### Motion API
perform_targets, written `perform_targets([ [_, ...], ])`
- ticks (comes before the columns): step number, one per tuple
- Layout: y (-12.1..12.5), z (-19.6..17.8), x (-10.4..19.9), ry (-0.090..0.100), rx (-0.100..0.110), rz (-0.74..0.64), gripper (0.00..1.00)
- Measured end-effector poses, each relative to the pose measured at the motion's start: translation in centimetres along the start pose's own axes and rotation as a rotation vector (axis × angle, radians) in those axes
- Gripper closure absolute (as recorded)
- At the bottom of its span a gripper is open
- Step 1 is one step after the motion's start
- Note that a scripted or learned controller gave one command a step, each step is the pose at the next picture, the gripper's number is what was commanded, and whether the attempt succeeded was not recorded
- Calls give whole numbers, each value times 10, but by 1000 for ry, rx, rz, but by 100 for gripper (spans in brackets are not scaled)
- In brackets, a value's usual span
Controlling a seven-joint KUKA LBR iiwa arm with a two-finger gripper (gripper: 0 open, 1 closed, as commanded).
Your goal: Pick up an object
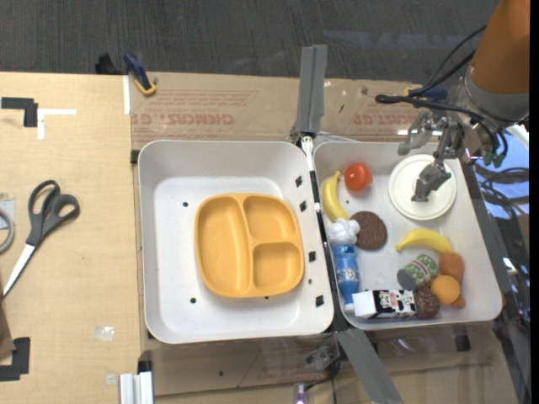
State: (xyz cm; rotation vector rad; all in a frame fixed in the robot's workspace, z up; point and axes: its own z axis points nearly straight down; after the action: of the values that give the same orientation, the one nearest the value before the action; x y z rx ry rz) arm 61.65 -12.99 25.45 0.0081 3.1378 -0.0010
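My gripper [424,160] hangs over the white round plate [404,199] at the back of the right bin [488,310]. It looks open, with nothing between its fingers. Around the plate lie a red tomato [358,176], a banana [331,196] along the left wall, a brown cookie [368,231] and a second banana [424,241]. Nearer the front are a blue-labelled bottle [344,261], a green can [418,269], an orange [445,289] and a small black-and-white carton [386,303].
The left bin [160,310] holds a yellow divided tray [249,245]. On the wooden bench to the left lie scissors [42,217], and a blue clip [139,72] sits at the back. Cables trail from the arm [501,53] at the upper right.
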Motion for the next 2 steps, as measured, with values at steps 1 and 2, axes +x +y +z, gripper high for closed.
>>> perform_targets([
  [1,31,102,-34,-1,0,-12,0],
  [2,33,160,-25,-3,0,97,0],
])
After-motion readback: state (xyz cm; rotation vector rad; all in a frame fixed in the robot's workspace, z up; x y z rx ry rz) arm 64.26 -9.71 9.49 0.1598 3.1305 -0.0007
